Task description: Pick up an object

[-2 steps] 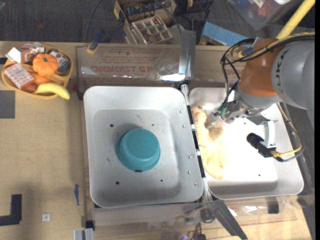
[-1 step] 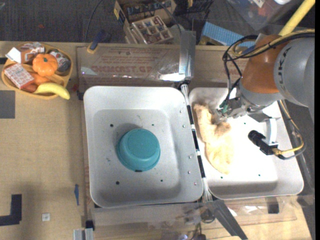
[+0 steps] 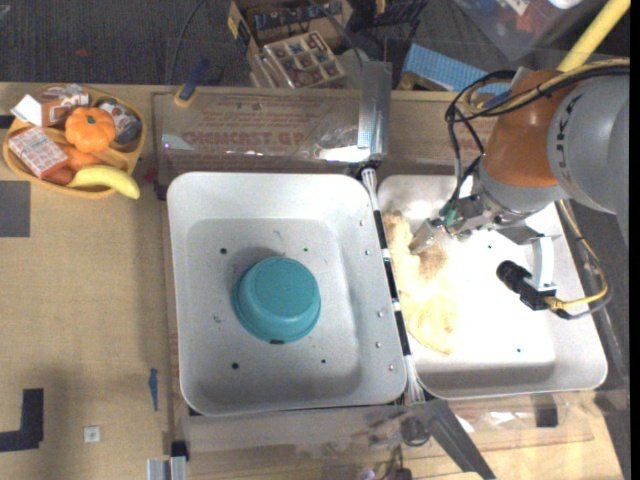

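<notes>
A teal bowl lies upside down in the middle of the left bin. A pale beige, limp cloth-like thing lies along the left side of the right bin. My gripper is low over the upper end of that beige thing, close to the wall between the bins. The grey arm with its orange band comes in from the upper right. I see nothing lifted off the bin floor.
A black cable fitting on the arm hangs over the middle of the right bin. Behind the bins stands a clear plastic box. A plate of toy fruit sits at the far left of the bench.
</notes>
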Motion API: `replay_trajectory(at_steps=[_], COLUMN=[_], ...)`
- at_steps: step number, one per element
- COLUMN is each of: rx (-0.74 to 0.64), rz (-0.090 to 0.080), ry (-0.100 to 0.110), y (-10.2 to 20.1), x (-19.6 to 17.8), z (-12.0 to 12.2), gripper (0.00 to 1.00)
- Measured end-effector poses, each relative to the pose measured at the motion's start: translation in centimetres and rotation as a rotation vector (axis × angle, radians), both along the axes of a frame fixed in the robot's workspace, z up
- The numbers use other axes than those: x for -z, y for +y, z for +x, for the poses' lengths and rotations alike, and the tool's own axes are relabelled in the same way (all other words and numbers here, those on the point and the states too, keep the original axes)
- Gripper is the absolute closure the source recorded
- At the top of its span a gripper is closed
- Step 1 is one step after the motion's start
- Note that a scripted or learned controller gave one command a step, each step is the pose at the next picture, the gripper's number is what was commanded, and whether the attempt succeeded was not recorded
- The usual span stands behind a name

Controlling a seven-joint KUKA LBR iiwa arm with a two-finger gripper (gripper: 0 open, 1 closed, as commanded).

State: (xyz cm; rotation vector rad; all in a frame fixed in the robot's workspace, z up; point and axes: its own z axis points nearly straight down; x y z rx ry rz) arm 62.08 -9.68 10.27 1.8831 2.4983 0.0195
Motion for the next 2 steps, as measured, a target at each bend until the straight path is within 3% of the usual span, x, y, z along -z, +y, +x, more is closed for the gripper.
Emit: replay_trajectory(at_steps=[1, 2], rx=[0.004, 0.004], rz=[0.0, -0.001], ry=[-0.004, -0.003], y=[-0.21, -0.22], x=[-0.96, -0.96], z=[0.11, 0.11], gripper=[1.0, 0.0])
